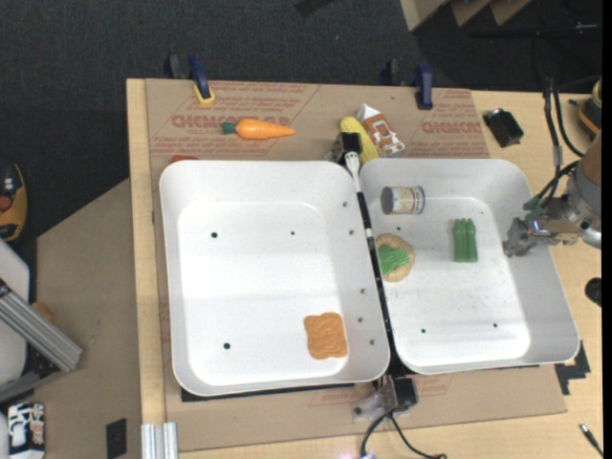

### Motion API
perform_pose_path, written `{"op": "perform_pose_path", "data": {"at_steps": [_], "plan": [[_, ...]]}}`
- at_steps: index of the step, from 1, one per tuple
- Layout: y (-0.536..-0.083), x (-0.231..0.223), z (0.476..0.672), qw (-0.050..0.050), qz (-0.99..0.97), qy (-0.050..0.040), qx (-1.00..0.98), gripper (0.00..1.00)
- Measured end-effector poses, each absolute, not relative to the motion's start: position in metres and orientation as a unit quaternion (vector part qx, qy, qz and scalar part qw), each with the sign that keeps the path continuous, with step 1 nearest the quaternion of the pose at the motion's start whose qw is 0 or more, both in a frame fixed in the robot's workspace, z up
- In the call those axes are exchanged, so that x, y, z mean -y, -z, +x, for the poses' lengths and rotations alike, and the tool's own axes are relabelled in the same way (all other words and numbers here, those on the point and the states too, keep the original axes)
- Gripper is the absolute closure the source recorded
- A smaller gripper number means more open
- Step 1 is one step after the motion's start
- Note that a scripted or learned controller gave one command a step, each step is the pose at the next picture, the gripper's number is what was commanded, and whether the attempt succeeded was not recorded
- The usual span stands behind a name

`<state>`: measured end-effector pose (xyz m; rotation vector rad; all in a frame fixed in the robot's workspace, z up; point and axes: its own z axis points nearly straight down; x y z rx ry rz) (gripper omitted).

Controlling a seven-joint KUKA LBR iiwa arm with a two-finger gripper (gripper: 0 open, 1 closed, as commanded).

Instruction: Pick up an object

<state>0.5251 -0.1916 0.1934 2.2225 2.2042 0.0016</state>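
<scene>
Orange waffle-like piece (326, 336) lies nearest the lens, flat in the lower right corner of the left bin (201, 285), close to the divide between bins. Right bin (535, 323) holds three things: a small can (403, 200) on its side near the upper left, a green ridged block (465, 240) right of centre, and a round sandwich-like item with green on top (394, 257) against the left wall, touching or nearly touching the rim between bins. Can and green block are apart; the block sits between the sandwich item and the arm.

End effector (517, 238) comes in from the right edge, low over the right rim of the right bin, pointing left toward the green block but clearly short of it — nothing seen between its tips. Too small and blurred to make out the jaws; cannot tell if spread or closed. Wrist (564, 213) behind it is grey, roughly level, with dark cables looping up above it.

Outside the bins on the brown worktop (143, 256): a toy carrot (260, 130) above the left bin, lying sideways, and a cluster above the gap between bins — yellow banana-like piece (356, 130) beside a brown-and-white carton (382, 134). Two blue clamps (201, 79) grip the board's far edge.
</scene>
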Motion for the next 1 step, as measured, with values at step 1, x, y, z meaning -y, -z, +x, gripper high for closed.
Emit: {"op": "perform_pose_path", "data": {"at_steps": [1], "plan": [[-0.2336,0.2268,0.5152,0.004,0.708,-0.0003,-0.706,1.0]]}}
